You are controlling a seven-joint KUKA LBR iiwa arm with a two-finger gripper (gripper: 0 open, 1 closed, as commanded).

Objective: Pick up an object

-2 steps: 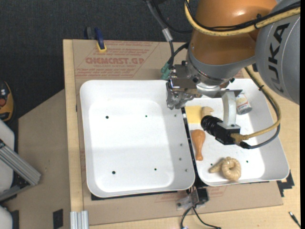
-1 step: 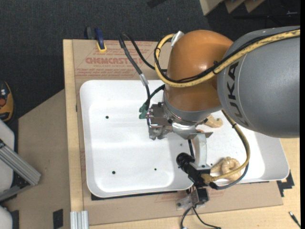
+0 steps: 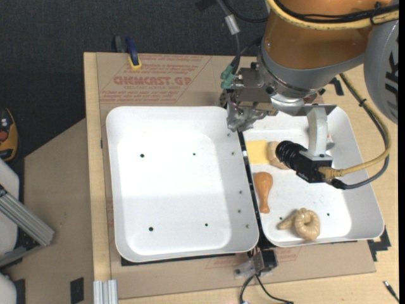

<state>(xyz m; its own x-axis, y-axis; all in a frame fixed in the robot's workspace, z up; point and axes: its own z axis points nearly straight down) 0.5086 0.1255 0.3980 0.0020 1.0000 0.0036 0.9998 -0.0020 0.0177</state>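
My gripper (image 3: 237, 119) hangs at the back end of the ridge between the two bins, over the back left corner of the right bin (image 3: 354, 147). Just in front of it lies a flat pale yellow square (image 3: 255, 151). A beige lump (image 3: 274, 155) sits to the right of that square, partly hidden behind the robot's own parts. An orange drumstick-shaped piece (image 3: 262, 190) lies along the right bin's left wall. A tan knotted pastry shape (image 3: 302, 223) rests near the front edge. I see nothing held by the gripper.
The left bin (image 3: 126, 138) sits beside the right one on a brown board (image 3: 158, 78). A blue and yellow clamp (image 3: 131, 50) stands at the board's back left. The big orange and grey arm hides the back of the right bin.
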